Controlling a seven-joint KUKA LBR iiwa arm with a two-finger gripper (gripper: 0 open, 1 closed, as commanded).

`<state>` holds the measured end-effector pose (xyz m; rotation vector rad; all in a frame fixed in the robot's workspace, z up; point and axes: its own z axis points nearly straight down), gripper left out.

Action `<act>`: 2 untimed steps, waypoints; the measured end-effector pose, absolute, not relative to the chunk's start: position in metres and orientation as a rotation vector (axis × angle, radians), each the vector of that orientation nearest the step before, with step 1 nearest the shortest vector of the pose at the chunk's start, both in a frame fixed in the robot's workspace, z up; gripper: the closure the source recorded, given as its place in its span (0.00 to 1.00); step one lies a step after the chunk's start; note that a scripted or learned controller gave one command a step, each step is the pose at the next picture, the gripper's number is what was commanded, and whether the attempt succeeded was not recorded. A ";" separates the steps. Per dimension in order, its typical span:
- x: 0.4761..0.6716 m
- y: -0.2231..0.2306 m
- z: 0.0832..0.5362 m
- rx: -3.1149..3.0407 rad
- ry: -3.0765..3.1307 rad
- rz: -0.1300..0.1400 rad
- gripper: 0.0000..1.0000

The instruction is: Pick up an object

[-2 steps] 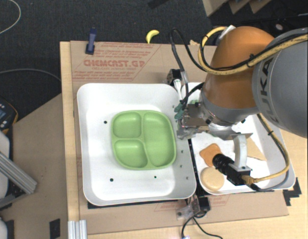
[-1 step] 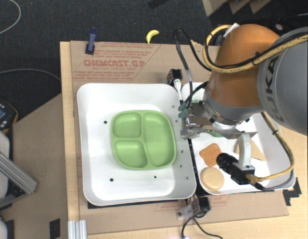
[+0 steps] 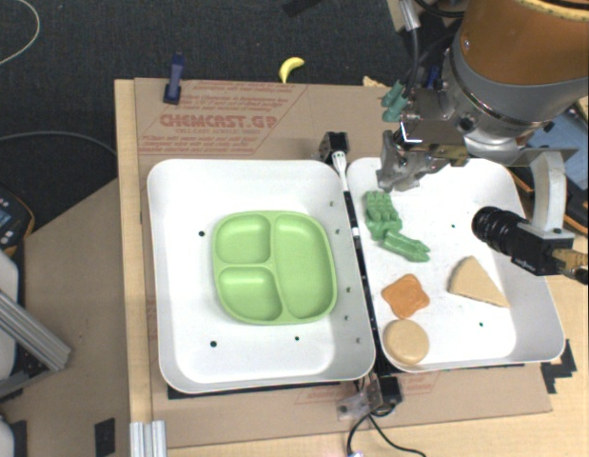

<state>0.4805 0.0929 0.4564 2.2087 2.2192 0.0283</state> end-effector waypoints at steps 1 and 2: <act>0.478 0.135 0.291 2.225 2.231 -0.024 1.00; 0.480 0.106 0.482 2.214 2.213 0.029 1.00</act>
